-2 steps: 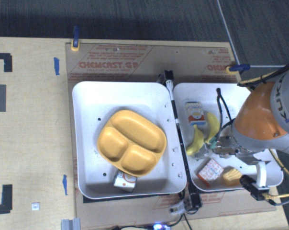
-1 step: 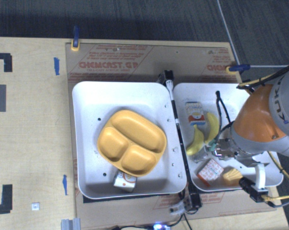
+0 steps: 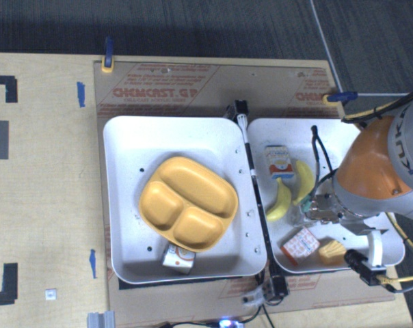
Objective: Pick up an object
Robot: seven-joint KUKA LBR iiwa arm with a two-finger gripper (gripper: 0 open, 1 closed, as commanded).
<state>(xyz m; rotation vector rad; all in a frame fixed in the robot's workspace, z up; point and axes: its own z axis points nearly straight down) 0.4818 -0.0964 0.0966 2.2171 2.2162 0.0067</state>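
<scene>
From my seat I look down on a pale wooden bench [image 3: 42, 203] with black tape marks near its left edge and short blue tape strips. A sheet of brown printed cardboard [image 3: 193, 87] lies under the two shallow white plastic bins, held at its far corners by a blue and yellow clamp [image 3: 108, 55] on the left and another blue clamp [image 3: 340, 97] on the right. Beyond the bench I see dark grey carpeted floor [image 3: 193, 12], crossed by a thin pale line running diagonally at the upper right.

The left white bin [image 3: 124, 149] holds a yellow plastic three-compartment tray [image 3: 187, 202] lying at a tilt, and just below it a small white carton [image 3: 178, 258] touching the tray's near edge.

The right white bin [image 3: 329, 132] holds the pickable things: a yellow banana [image 3: 282, 200], with a second curved yellow piece just beside it, a small white and red carton [image 3: 278, 161] above them, a red and white printed packet [image 3: 300, 244] near the front wall, and a tan wedge-shaped block [image 3: 331, 251] beside that.

The grey arm with its orange band [image 3: 374, 166] reaches in from the right over this bin. Its pincer [image 3: 321, 209] hangs just right of the banana; I cannot tell whether it is apart or together, and I see nothing held in it.
</scene>
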